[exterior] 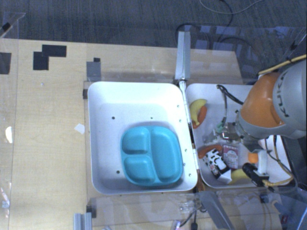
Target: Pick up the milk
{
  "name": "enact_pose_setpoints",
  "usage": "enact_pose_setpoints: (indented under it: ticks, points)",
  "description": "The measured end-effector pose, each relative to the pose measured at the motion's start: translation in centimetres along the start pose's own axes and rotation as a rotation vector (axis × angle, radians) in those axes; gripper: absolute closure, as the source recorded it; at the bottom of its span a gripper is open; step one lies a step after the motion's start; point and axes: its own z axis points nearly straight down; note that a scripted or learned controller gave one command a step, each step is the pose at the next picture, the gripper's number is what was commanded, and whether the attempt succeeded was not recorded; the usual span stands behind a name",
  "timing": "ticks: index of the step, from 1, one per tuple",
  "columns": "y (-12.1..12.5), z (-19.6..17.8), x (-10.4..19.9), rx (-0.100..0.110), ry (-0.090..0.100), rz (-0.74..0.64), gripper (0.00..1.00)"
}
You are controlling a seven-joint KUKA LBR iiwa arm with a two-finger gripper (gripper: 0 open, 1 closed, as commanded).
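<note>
Heads up: the tool [224, 134] is sitting over the middle of the right bin [211, 94], tucked under the arm [268, 104]. From this angle I honestly can't tell if it's spread or pressed together. I also can't see anything pinched in it, so I'd treat the milk as not picked yet.

The milk carton [217, 164], the black-and-white cow-patch one, is lying tipped over in that bin's front corner on the view's left side, hard up near the wall. That's where I think your trouble starts.

- It's wedged in a crowd. A pink packet [230, 155] touches it on the side toward the bin's centre, a red-orange item [207, 151] sits just behind it, and a yellow item [238, 175] is just beside it along the bin's front wall. Come straight down and you'll probably land on the packet, or grab two things at once.
- The bin wall is right there too, so one side of the tool may hit the rim before it gets around the carton.
- The carton is on its side and skewed, so a closing grip could just spin it or squirt it out.

The yellow-and-red fruit [198, 110] at the back of that bin is well apart, so no worries there. Same for the left bin [110, 104] next door, with the blue divided tray [151, 155] in it, and for the table [48, 128] around them.
</note>
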Motion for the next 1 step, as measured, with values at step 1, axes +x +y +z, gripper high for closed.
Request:
enact_pose_setpoints:
  ticks: [1]
  points:
    - [-3.73,-2.28,-0.13,0.021,0.002,0.004,0.0]
